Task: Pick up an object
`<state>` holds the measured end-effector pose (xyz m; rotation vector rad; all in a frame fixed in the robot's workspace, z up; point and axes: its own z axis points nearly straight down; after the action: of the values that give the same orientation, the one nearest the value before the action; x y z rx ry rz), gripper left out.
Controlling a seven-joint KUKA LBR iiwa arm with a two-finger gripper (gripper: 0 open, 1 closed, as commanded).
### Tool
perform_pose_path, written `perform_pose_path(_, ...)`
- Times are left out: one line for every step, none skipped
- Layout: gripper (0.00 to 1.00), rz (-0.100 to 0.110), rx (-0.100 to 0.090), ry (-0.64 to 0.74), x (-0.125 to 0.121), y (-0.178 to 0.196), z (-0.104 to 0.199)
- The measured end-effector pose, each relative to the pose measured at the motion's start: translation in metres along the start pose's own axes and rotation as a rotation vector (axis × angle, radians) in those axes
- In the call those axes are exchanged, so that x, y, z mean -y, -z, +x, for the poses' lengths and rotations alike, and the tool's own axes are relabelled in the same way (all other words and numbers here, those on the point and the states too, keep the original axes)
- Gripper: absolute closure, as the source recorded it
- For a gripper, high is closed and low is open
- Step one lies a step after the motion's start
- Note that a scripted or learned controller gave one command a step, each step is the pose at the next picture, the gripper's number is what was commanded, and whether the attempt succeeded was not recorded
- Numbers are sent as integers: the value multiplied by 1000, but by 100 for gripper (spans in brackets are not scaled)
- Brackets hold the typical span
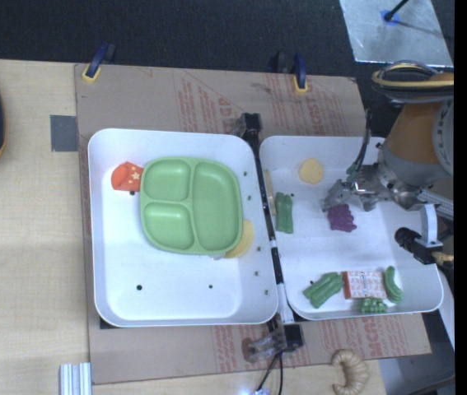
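Here the purple grapes lie just below the jaws, whose spread I cannot tell.

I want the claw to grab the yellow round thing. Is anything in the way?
No. The camera view shows bare white bin floor between the gripper and the yellow disc.
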<state>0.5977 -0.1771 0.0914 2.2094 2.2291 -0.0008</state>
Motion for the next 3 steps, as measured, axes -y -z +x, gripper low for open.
perform_pose_path(0,8,-3,-5,21,0,6)
perform_pose_path(100,5,-2,-3,19,12,5)
perform_pose_path(0,6,-2,-3,20,11,5)
